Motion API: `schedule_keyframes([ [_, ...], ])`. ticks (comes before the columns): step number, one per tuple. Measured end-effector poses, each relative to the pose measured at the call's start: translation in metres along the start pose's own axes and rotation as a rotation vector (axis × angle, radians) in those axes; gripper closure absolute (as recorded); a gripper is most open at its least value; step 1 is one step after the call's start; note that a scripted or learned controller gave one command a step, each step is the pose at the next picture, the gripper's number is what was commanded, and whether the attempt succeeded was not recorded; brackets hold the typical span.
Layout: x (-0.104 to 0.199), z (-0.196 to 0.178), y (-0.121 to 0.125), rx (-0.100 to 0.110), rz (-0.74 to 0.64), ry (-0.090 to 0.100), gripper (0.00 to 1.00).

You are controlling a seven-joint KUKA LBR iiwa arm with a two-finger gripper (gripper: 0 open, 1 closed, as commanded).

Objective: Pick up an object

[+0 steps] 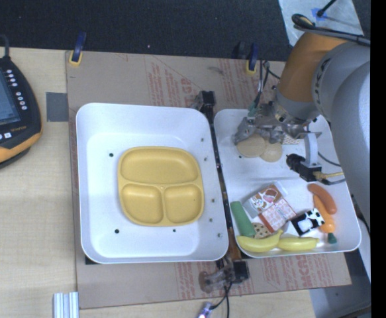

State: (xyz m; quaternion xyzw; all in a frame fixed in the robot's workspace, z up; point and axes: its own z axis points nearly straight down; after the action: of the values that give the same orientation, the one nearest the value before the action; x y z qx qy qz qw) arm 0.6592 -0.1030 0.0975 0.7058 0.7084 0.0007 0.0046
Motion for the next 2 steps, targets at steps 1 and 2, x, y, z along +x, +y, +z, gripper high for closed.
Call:
schedule_keyframes([
  [1,-0.0025,0.0006,0.0001,-0.001,0.0,0.003,0.0],
  [2,-0.0022,0.0005,0.0001,0.0,-0.001,0.003,0.0],
])
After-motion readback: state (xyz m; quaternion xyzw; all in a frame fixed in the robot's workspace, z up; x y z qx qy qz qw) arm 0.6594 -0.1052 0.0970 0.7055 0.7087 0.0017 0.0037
